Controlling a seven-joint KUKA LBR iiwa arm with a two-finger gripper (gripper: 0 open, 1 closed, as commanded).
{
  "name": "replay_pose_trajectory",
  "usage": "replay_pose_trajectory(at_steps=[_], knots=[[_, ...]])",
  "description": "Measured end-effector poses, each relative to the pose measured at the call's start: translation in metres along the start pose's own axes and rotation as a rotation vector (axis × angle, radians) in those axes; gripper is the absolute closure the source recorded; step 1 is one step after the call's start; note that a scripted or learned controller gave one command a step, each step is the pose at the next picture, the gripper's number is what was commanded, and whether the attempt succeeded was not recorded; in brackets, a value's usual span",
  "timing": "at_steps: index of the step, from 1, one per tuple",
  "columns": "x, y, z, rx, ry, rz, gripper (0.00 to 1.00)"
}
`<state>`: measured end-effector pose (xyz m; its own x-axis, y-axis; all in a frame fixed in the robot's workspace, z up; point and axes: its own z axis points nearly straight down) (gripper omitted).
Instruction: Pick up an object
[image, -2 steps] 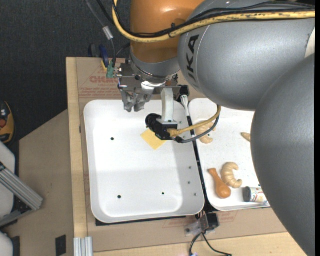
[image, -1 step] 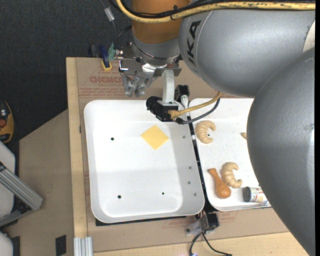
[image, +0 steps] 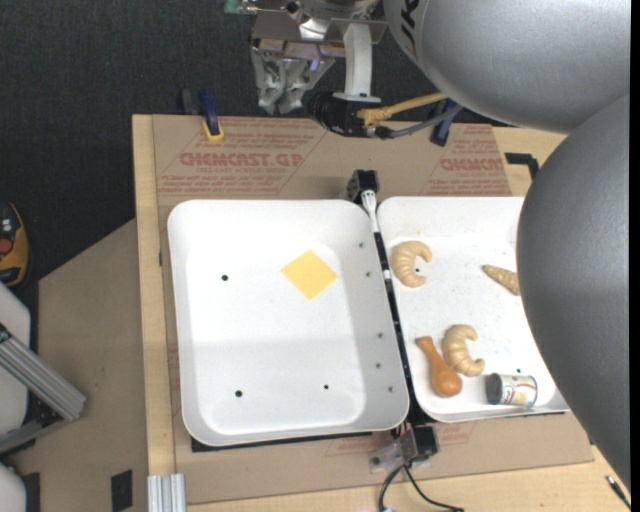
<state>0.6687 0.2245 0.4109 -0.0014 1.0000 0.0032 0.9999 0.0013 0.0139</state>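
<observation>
Gripper (image: 283, 88) up at the far edge of the bench, beyond both bins; whether its fingers are open or closed, cannot tell. Left bin (image: 200, 300): one flat yellow square (image: 309, 274), lying near the middle. Right bin (image: 450, 215): two croissants (image: 410, 262) (image: 462, 347), an orange drumstick-shaped piece (image: 439, 368) touching the nearer croissant, a small can (image: 511, 389) on its side. Grey arm (image: 580, 280) covers the right bin's right part.
</observation>
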Motion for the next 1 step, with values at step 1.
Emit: replay_pose_trajectory(at_steps=[1], knots=[[0.0000,-0.0658,0.1013,0.028,-0.007,0.001,1.00]])
